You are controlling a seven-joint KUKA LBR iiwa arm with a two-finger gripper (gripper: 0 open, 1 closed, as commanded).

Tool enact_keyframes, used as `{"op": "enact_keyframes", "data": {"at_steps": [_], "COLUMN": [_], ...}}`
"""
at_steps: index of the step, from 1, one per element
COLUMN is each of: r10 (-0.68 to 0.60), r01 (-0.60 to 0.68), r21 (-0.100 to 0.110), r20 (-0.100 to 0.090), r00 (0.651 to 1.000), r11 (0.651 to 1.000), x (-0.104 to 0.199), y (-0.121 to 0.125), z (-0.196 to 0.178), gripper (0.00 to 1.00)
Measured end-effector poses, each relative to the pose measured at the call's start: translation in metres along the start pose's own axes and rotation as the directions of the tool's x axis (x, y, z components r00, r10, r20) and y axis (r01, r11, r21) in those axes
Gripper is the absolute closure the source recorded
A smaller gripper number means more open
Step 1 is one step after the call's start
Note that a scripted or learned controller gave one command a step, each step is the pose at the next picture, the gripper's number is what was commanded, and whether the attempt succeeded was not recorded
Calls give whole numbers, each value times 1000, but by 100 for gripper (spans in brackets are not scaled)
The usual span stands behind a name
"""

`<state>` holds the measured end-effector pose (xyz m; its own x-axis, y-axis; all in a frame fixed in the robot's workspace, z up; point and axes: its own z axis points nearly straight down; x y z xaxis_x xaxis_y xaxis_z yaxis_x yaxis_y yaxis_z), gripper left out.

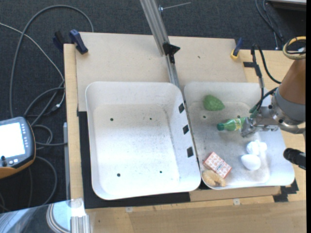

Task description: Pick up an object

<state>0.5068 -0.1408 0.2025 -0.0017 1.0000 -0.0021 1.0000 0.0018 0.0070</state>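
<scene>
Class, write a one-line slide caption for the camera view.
Gripper low in right bin, at green bottle, near green lump.

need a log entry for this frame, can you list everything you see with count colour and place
white bins: 2, white, side by side on the bench
green lump: 1, green, far part of the right bin
green bottle: 1, green with a yellowish part, lying in the middle of the right bin, beside the pincer
white objects: 2, white, close together in the near right part of the right bin
red box: 1, red and patterned, near left corner of the right bin
tan lump: 1, tan, just nearer than the red box
handheld screen: 1, orange-edged, left of the bench
arm: 1, grey and orange, at the right
pincer: 1, grey, over the right bin
</scene>
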Motion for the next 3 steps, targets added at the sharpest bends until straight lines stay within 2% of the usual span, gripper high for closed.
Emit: {"op": "enact_keyframes", "data": {"at_steps": [1,2,3], "r10": [-1,-4,-4], "r01": [1,4,4], "r21": [-2,8,6], "r20": [0,-4,-3], "r00": [1000,1000,1000], "r11": [1000,1000,1000], "x": [4,52,99], "y": [1,17,40], "z": [-64,-50,-36], "gripper": [100,100,100]}}
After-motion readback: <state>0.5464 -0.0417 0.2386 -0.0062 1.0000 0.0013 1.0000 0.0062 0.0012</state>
